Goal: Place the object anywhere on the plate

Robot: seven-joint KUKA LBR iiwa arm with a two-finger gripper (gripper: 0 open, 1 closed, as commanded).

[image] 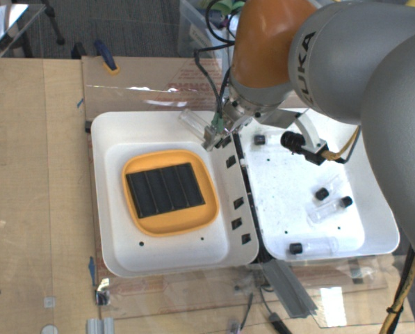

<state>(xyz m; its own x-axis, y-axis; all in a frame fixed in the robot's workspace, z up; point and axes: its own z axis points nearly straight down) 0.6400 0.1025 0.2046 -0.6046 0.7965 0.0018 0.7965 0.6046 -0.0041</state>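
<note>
Plate (210, 211) in left bin (103, 186): orange, with a black ribbed pad inside, nothing else seen on it. Claw (217, 132) at bin's top-right rim; open/shut can't be told. Clear vials (324, 206) in right bin (381, 207), apart from claw. Placement judged not done.

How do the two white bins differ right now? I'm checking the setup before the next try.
The left bin holds an orange plate bearing a dark ribbed slab; the right bin holds small scattered black and clear pieces. The arm covers part of the right bin, none of the left. Both are shallow and white.
</note>
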